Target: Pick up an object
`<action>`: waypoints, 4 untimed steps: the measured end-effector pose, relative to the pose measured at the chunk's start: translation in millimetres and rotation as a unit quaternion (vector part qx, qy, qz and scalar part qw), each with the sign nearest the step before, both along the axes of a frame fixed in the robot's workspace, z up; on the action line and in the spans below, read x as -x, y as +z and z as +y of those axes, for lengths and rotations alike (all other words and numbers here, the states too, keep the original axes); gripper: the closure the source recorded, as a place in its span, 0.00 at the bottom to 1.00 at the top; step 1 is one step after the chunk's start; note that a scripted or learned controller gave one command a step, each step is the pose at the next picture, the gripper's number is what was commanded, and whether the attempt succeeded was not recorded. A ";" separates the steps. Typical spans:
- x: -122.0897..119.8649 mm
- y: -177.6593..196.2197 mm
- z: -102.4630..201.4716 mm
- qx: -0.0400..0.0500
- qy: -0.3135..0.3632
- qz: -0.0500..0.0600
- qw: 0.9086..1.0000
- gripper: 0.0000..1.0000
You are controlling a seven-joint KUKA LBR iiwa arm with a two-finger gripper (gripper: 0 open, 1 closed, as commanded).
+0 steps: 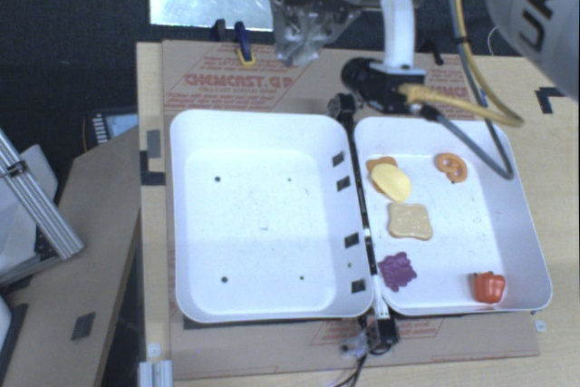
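Item one, the tool: our gripper [294,45] hangs high over the back edge of the bench, above the printed cardboard sheet [227,79] and beyond the rear rim of the left bin [195,127]. We cannot tell how its jaws stand, and we see nothing held in them.

Item two, nearest ground: the left bin lies just in front of the gripper.

Item three, the goods: all sit in the right bin [521,222], forward and to the right of the gripper in the view, across the divider.
- yellow piece [391,182], closest to the gripper, lying slantwise, touching an orange piece [381,164] behind it
- toast slice [410,221], just in front of the yellow piece
- pretzel [450,166], near the back right
- purple grape bunch [396,270], near the divider at the front
- red pepper [488,286], front right corner, farthest off

We judge the coming move a crossing toward the right bin, then a descent.
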State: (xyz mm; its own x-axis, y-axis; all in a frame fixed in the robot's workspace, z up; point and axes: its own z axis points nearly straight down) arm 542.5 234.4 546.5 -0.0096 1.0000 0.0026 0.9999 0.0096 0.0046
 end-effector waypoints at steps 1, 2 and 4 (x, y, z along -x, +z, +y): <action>0.0 11.0 0.5 -0.001 0.002 -0.001 1.000 1.00; 23.1 -12.7 -60.3 0.001 -0.006 0.003 1.000 1.00; 3.0 -0.2 -9.9 0.000 -0.002 0.000 1.000 1.00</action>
